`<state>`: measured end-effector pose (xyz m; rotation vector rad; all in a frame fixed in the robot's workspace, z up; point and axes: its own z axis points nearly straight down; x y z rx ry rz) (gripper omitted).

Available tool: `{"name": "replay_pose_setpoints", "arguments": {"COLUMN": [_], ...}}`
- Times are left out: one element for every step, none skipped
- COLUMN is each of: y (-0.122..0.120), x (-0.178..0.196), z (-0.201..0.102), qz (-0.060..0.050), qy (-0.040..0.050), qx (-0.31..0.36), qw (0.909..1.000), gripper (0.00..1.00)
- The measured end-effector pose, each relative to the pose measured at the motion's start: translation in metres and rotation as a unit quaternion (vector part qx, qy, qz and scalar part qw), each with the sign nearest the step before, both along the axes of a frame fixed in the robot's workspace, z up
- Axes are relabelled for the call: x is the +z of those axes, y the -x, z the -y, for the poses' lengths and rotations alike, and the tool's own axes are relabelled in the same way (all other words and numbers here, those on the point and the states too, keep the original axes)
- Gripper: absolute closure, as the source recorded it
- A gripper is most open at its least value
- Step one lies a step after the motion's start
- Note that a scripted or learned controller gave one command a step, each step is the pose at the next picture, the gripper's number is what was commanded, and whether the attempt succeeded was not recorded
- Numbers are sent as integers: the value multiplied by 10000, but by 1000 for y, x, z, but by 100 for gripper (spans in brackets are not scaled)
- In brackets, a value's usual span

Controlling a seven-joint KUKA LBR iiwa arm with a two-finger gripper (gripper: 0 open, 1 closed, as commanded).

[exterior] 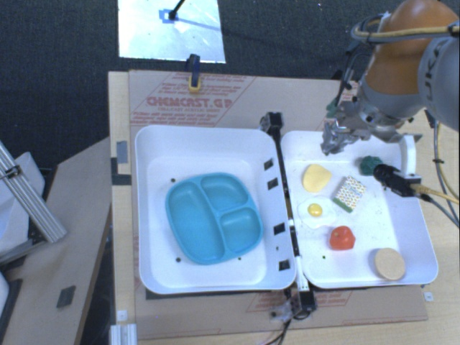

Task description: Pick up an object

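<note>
Five small items lie in the right white bin [420,254], among them a pale yellow rounded lump [316,177]; the gripper [332,144] hangs above, its grip unclear.

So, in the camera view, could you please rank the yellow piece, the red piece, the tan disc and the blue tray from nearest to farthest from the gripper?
From the gripper:
1. Yellow piece, just below it.
2. Red piece, mid right bin.
3. Tan disc, right bin's near corner.
4. Blue tray, left bin.

Arm [424,56] cut off by right edge, hand [333,144] fingertips too small to read, green object [369,165] partly hidden
</note>
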<state>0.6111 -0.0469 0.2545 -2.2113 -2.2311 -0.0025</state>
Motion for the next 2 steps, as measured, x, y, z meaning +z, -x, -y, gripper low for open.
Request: {"name": "replay_pose_setpoints", "arguments": {"y": [5,3], "x": [-1,0], "z": [-62,-116], "qz": [1,5], "qy": [-5,-6], "qx": [9,6], "qw": [10000,10000], "gripper": [100,100]}}
